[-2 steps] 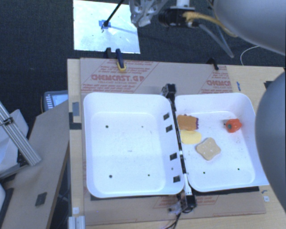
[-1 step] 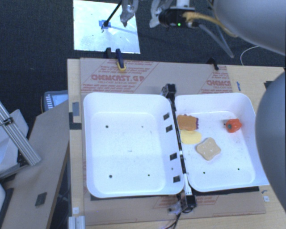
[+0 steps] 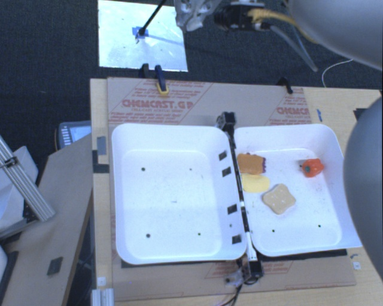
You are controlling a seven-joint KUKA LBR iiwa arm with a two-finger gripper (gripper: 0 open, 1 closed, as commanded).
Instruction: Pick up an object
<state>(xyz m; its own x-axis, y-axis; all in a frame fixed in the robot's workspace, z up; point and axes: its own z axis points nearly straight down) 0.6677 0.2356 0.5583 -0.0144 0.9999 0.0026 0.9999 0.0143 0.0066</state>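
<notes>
Orange and small, the pepper-like toy (image 3: 310,168) is taken as the likeliest target; it is seen in the right bin (image 3: 335,230), far below and to the right of the gripper (image 3: 192,13), which is held high beyond the bench's far edge. Whether anything is gripped, or how wide the tool is set, cannot be told from this slant. Three more pieces are found in the same bin, below the gripper: a brown-and-purple block (image 3: 251,164) by the divider, a flat yellow slice (image 3: 256,184) just beside it, and a pale toast-shaped piece (image 3: 279,199) close to the slice. The left bin (image 3: 128,242) is passed over on the way. Trouble is judged most likely from the crowding: the block and slice may be nudged together or pinched as a pair, the thin slice may be missed entirely, and the divider may be struck on descent
</notes>
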